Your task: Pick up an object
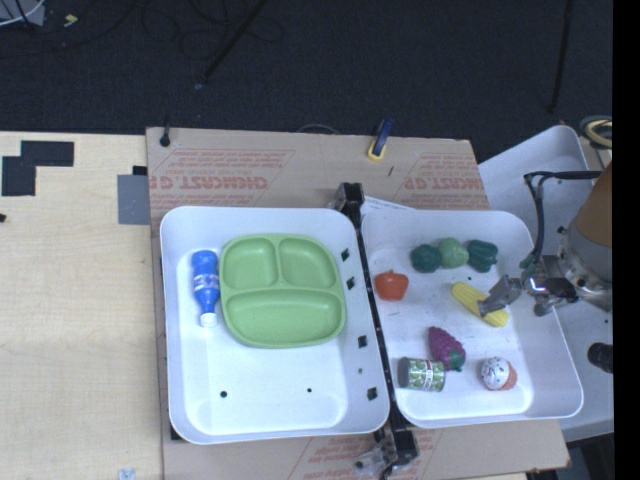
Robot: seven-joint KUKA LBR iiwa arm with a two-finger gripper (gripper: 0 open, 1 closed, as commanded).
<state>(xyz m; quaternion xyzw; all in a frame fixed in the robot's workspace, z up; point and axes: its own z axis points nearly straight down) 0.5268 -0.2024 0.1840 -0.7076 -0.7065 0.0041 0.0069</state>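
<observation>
Can (422,374) and ball (496,373) are seen lowest in the right bin (560,408), below the gripper (503,294). Corn (478,302) is touched at the gripper tip; grip state can't be told. Risk, judged: corn may be nudged aside w/o a grasp, since contact looks off-centre.

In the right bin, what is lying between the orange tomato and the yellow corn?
Nothing lies there: in the camera view, the stretch of white bin floor between the tomato and the corn is bare. The green vegetables sit above that line.
</observation>
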